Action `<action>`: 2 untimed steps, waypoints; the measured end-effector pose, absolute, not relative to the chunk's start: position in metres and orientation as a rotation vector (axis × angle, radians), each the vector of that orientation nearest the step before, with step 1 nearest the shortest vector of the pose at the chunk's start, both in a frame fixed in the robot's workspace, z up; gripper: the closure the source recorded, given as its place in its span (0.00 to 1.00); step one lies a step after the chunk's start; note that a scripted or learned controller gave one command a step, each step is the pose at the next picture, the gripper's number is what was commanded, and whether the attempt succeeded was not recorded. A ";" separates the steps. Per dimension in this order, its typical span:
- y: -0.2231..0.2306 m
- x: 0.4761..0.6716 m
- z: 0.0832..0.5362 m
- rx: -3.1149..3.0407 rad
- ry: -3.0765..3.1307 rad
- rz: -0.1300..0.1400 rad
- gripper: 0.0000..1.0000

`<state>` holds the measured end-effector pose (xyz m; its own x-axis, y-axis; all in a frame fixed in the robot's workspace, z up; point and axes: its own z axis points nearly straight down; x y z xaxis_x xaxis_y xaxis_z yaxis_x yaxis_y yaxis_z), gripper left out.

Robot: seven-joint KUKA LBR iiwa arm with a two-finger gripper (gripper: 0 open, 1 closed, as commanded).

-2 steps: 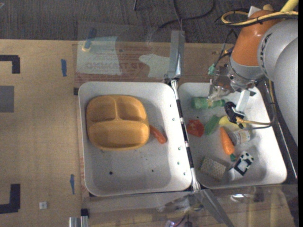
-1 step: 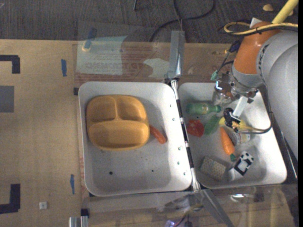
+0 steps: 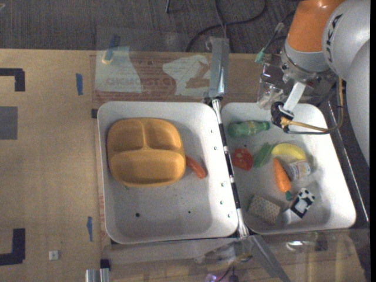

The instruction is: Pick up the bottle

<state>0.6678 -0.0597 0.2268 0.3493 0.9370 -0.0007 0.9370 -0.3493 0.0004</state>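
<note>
Now: tool above the right bin's top edge

You see the tool [image 3: 276, 101] in the frame's upper right, over the right bin [image 3: 343, 213]; whether it is open or closed you cannot tell. Your green bottle [image 3: 248, 128] lies on its side just lower left of it, beside a tomato [image 3: 242, 158] and banana [image 3: 288, 151].

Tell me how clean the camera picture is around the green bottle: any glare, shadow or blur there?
Camera view: the green bottle is soft-edged but readable, lit evenly on the right bin floor; the gripper above it is blurred and cluttered by cables; pale reflections streak the clear sheet behind the left bin.
</note>
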 end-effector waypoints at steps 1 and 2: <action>-0.057 0.622 0.281 3.044 0.777 -0.005 1.00; -0.022 0.639 0.201 3.065 0.700 -0.009 1.00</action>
